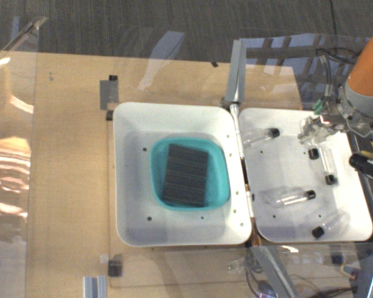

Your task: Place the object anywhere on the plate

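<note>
Working bench: we see a tan bench (62,185) bearing two shallow white bins side by side.
Left bin: the left bin (130,222) holds a teal plate (158,166), and a dark ribbed block (186,176) already lies across the plate's middle.
Right bin: the right bin (286,172) holds several clear tubes with black caps, scattered well apart; one tube (292,197) lies near the middle, another (261,134) near the bin's upper left.
Arm: the arm (368,73) reaches in at the upper right, its orange band above the wrist.
Gripper: the gripper (314,129) hangs over the right bin's upper right corner; we cannot tell how its hand is set, nor whether anything sits in it.
Step in hand: we judge it to be picking a tube from the right bin.
Doing it well: we should come straight down across a tube's width, since a round, slick tube may roll or slip, then carry it over the divider and set it on a bare part of the plate.
</note>
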Robot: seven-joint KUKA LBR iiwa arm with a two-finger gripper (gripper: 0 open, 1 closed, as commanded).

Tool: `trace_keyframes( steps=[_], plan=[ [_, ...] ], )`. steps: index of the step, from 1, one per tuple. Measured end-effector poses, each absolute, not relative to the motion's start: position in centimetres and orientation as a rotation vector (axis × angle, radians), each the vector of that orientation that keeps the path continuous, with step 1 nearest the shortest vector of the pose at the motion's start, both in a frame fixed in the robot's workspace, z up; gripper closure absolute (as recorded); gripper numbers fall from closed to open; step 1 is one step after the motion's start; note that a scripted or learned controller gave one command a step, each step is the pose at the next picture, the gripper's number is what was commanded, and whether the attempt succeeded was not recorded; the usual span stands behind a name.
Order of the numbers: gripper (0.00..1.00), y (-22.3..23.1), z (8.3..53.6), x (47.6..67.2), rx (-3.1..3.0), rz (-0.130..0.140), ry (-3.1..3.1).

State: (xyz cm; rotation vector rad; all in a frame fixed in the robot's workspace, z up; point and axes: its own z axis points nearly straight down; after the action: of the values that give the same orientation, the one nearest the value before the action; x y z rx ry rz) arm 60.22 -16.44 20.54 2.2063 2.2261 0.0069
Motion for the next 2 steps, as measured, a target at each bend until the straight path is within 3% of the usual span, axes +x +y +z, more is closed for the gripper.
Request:
trace_keyframes(
  steps=[1,2],
  plan=[
    [1.0,-12.0,9.3,53.8,1.916,0.006,2.484],
    [1.0,-0.9,18.6,50.8,2.085,0.009,2.344]
  ],
)
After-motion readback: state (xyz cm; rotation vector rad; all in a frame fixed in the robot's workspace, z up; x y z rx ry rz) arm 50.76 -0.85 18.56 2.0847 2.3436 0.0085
